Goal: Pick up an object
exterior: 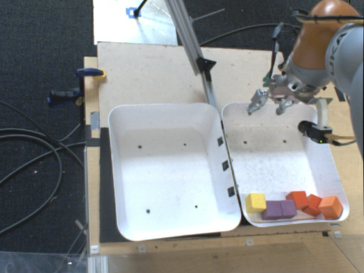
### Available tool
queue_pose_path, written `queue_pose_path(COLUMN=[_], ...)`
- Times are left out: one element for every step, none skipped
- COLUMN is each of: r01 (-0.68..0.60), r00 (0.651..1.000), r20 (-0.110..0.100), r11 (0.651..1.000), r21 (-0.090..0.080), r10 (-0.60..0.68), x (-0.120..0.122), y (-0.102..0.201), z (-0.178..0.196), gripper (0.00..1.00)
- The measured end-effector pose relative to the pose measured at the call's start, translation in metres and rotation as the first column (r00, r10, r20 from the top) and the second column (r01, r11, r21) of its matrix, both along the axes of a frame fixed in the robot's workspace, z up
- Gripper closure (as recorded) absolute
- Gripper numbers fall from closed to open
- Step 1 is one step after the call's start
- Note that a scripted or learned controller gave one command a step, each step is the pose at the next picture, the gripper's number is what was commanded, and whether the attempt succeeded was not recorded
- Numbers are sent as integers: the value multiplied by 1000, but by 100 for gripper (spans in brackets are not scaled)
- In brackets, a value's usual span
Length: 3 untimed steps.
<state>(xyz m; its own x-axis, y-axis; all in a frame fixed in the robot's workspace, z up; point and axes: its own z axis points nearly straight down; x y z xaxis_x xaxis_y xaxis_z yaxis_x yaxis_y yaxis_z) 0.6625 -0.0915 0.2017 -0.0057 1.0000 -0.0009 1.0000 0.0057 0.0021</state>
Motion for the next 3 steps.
queue_pose_path(r01=[7, 5, 4], r00=[1000, 1000, 1000], r20=[-8, -4, 2], r11=[1000, 1000, 1000], r21=[0, 2, 1], r10=[-7, -5, -4], x=[-30, -67, -65], y=[-30, -7, -8], z=[-102, -86, -75], gripper=[0, 0, 100])
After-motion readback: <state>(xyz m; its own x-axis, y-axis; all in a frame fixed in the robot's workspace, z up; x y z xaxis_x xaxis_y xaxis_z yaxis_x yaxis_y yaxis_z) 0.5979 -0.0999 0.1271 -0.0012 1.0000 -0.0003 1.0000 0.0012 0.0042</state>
